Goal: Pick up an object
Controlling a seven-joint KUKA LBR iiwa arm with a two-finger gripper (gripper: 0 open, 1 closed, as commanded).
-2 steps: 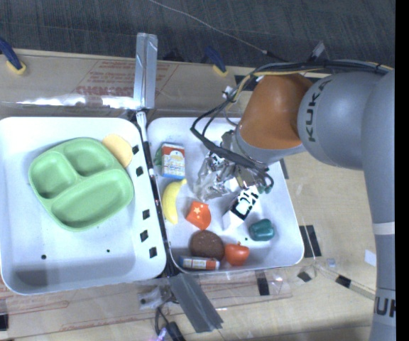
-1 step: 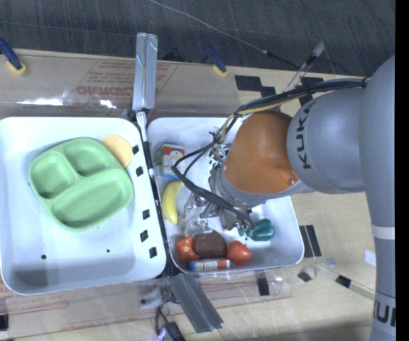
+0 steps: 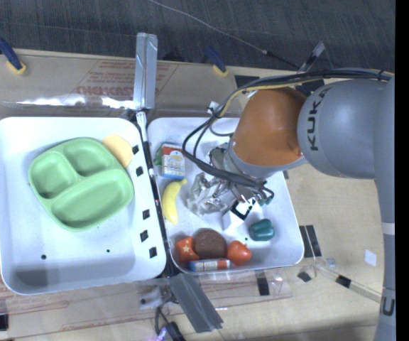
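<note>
Two bins sit side by side; we see the arm (image 3: 332, 130) enter from 3 o'clock and bend down over the right bin (image 3: 290, 251). Its gripper (image 3: 208, 194) hangs at bin centre, just beside the banana (image 3: 170, 199) at 9 o'clock; we cannot tell its opening.

The gripper (image 3: 208, 194) hangs low in the right bin (image 3: 293, 251), with a banana (image 3: 170, 201) just to its left, a small carton (image 3: 172, 160) up-left of it, a brown ball (image 3: 209, 242) between two tomatoes (image 3: 185, 248) below it, and a teal piece (image 3: 261, 229) to its lower right.
</note>
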